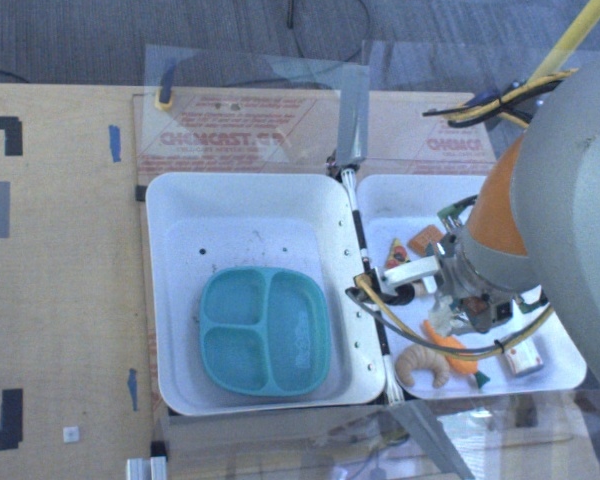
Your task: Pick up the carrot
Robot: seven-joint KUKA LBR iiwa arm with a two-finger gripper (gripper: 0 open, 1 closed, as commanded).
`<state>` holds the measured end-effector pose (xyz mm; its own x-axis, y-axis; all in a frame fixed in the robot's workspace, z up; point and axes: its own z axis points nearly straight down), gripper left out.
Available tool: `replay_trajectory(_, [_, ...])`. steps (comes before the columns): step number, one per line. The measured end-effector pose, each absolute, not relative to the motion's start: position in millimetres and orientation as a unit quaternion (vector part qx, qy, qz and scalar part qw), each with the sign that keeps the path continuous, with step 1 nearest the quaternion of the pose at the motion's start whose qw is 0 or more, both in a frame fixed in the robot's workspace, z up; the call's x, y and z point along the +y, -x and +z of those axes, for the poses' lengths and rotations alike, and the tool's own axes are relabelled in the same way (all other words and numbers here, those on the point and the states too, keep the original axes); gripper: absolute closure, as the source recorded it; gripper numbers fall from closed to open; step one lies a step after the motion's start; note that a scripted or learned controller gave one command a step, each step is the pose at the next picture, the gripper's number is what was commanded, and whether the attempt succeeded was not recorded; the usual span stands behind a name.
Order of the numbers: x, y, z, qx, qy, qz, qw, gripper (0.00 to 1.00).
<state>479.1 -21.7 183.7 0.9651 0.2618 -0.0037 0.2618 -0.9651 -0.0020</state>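
The claw (448, 313) is seen low over the right bin (400, 200), hanging from the grey wrist with its orange band (495, 208). Whether it is released or clenched cannot be told, since the wrist housing and a loop of cable (380, 308) hide its tip. Nothing can be made out between its parts, so no hold is claimed.

The carrot (452, 351) is found just below the claw, near the front wall of the right bin. It lies on its side at a slant, with the green top (480, 377) pointing toward the front right. A pale croissant-shaped item (422, 366) lies just beside it on the left, seemingly touching it. A small white box (523, 360) sits near on the right, and 1 brown piece (426, 238) lies further back.

The carrot is judged to be a light toy, stiff and rather smooth, tapered, so it may slip or roll if pinched near either end. The best hold is judged to be across the thick orange middle, away from the croissant.

In the left bin (240, 193), 1 teal divided plate (265, 330) rests with 3 compartments. Both bins stand on the worktop (60, 268).
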Motion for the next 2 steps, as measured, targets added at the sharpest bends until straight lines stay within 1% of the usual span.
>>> replay_trajectory(1, [-31.8,-478.5,183.4,-0.194,0.981,0.0029,0.001,1.0])
replay_trajectory(2, [-78.6,-478.7,183.5,-0.119,0.993,0.0021,0.001,1.0])
